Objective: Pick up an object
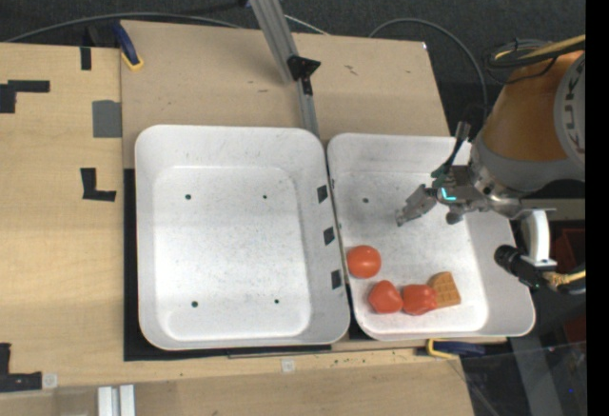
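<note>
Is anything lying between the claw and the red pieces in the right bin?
Nothing visible does. The claw hangs over bare floor of the right bin; the nearest red piece lies below-left of it in the view, with only bin floor between.

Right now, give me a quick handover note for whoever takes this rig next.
Hand: over the right bin, above bare floor, nothing seen in it.
Objects: all in the right bin's near end. One red ball sits alone; a second red piece, a third red piece and a tan waffle-like block cluster in a row.
Done: nothing picked yet.
Left: move nearer, descend, grasp one, probably the lone ball.
</note>
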Controlling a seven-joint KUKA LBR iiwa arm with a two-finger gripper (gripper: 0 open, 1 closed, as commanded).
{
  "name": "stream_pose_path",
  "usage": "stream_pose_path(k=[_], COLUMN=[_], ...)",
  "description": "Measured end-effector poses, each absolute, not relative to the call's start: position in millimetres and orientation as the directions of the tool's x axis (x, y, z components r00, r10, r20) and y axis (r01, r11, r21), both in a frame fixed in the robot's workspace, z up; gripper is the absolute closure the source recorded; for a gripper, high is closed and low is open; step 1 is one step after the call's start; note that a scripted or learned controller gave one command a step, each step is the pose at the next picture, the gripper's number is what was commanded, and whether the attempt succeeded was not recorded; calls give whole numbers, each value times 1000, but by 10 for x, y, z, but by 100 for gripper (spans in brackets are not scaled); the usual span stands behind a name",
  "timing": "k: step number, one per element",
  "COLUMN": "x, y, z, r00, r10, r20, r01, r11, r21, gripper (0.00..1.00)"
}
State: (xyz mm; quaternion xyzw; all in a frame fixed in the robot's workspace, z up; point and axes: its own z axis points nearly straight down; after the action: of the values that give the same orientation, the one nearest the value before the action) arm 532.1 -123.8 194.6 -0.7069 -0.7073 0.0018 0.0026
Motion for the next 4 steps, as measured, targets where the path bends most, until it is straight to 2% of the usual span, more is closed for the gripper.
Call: stream_pose_path(k=[1, 3, 4], x=[5331, 5266, 5276], y=[-1239, -1324, -1317], z=[1970, 907, 1031], r00=[-2, -1, -2], r10=[1000, 1000, 1000], r20=[0, 1, 1], r01=[1000, 1000, 1000], r11=[2, 1, 2], r21=[-2, -7, -4], gripper=[0, 0, 100])
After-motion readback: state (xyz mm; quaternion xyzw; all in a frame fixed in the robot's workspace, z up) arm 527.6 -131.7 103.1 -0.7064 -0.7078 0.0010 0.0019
